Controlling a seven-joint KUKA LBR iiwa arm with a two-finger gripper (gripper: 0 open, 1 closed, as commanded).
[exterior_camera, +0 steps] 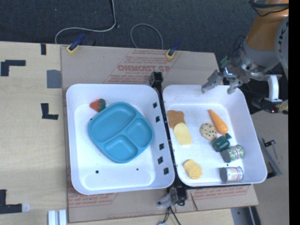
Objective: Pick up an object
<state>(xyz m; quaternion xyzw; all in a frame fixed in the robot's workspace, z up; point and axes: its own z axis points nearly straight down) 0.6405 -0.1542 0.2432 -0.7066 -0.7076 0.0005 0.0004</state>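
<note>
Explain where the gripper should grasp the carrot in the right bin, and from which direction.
Grip the carrot across its thicker middle, coming straight down from above. It lies flat and slanted, narrow tip toward the bin's far side, so the gripper should likely close across its width. The cookie sits close beside it.

Blue tray (121, 131) showing in white left bin (77, 139). Red-orange toy (97, 105) with green bit sitting beside. Right bin (197, 100) showing orange carrot (218, 121), pale yellow piece (182, 134), speckled tan cookie (207, 131), yellow corn (192, 169), dark green piece (221, 143).
</note>
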